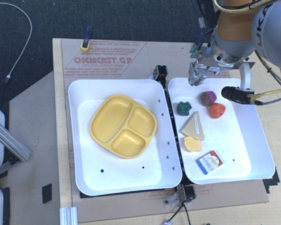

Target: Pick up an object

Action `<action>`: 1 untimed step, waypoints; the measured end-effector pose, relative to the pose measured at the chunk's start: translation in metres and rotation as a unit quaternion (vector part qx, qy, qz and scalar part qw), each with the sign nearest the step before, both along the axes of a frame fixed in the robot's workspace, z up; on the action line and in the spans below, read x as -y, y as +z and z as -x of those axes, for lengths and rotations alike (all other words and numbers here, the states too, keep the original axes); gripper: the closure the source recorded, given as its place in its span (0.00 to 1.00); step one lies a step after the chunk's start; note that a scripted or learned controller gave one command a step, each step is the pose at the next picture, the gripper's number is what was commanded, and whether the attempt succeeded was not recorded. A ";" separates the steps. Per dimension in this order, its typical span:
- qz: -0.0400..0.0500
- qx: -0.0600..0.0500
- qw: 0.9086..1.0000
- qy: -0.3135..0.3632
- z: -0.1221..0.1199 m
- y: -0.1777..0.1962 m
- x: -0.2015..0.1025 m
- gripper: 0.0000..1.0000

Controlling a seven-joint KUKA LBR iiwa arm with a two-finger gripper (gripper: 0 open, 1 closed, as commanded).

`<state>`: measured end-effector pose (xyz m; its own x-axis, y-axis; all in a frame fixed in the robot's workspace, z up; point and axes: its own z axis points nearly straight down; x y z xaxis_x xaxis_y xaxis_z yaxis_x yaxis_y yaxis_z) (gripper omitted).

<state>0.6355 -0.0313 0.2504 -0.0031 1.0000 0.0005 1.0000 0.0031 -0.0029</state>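
Observation:
My gripper (195, 80) hangs over the far left corner of the right bin (253, 149), above its rim. Nothing shows in it. Several small objects lie in that bin. A dark green lump (183, 108) is closest, just below the gripper. A purple ball (207, 98) and a red ball (217, 110) sit to its right. Nearer the front lie a tan wedge (193, 125), a yellow chunk (192, 144) and a small red, white and blue packet (210, 162).
The left bin (84, 163) holds a yellow divided plate (123, 125). A black clamp (160, 72) sits at the far end of the seam between the bins. A black cylinder (238, 95) on the arm overhangs the right bin's far edge.

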 end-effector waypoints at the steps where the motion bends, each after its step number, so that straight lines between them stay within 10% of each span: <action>1: 0.000 0.002 1.000 0.000 -0.010 -0.002 -0.044 1.00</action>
